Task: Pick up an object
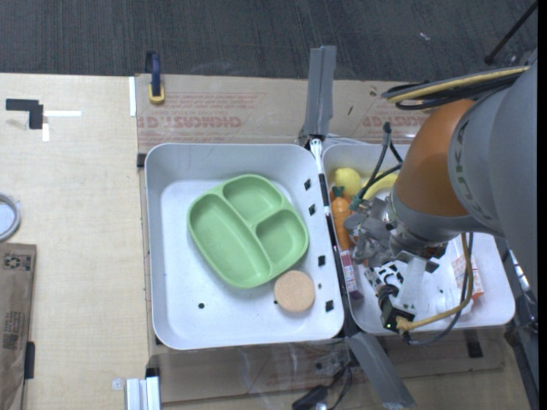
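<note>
Gripper (376,246) is down low in the right bin (491,310), among the clutter, and I cannot tell its state. Looks like the reach-in step; next it needs a clean lift. The arm hides most items there: a yellow object (346,178) and an orange one (340,207) peek out.

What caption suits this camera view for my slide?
Arm's gripper lowered into the cluttered right bin; green plate and cork disc lie in the left bin.

Robotics lab bench (68,186) (taped cardboard, clamp (155,79)), two white bins (158,254), industrial arm (479,143)
</note>
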`<state>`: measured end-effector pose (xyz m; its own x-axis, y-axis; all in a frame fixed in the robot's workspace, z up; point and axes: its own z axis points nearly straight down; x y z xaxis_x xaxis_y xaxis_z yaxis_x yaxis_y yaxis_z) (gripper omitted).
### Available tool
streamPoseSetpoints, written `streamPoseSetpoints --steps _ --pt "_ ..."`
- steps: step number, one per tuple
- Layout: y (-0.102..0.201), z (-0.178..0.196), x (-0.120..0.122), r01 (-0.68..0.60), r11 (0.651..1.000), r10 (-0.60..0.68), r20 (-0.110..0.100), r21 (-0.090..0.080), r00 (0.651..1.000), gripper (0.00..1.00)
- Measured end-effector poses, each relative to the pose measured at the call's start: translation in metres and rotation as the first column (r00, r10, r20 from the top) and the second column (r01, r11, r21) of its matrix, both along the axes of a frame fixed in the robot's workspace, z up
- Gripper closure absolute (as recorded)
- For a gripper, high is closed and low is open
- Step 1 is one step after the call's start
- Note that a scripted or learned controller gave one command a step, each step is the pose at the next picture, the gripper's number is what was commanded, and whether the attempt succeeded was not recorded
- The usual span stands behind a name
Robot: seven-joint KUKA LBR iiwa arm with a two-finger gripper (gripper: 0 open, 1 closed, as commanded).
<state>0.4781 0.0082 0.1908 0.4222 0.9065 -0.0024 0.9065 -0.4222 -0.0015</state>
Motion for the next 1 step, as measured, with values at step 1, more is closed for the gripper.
streamPoseSetpoints --steps 1 --pt "0.0332 -0.0005 -0.001 0.061 0.998 -0.061 -0.002 -0.001 0.998 1.0"
